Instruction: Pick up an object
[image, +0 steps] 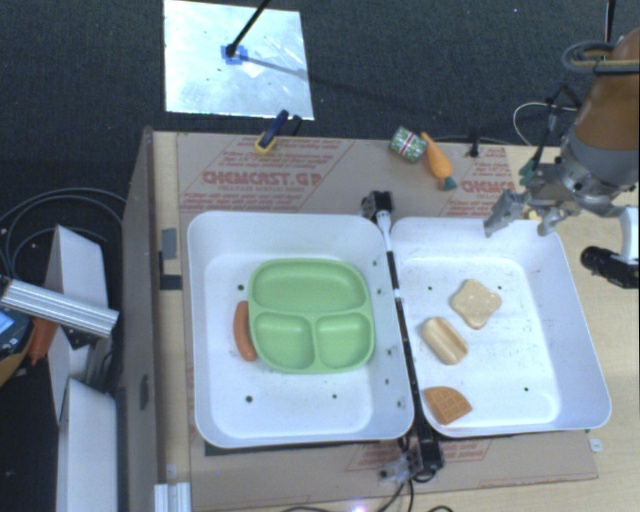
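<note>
We are seeing the end effector (522, 213) hanging over the far right corner of the right bin (560, 300), its two fingers (497, 217) spread wide with nothing between them. Above it, the grey wrist and orange band of the arm (605, 120) are reaching in from the right.

Below and to the left of the end effector, three food pieces are lying on the right bin's floor, well apart from the fingers: a pale bread slice (475, 302) sitting farthest, a tan bun (443, 340) just beside it toward the near left, and a darker orange wedge (446, 404) resting close to the near wall.

In the left bin (215, 300) we are finding a green divided plate (309, 314), with an orange sausage (242, 331) lying just against its left edge.

On the desk (330, 170) beyond the bins, a small green can (408, 143) and a toy carrot (438, 160) are lying side by side.
</note>
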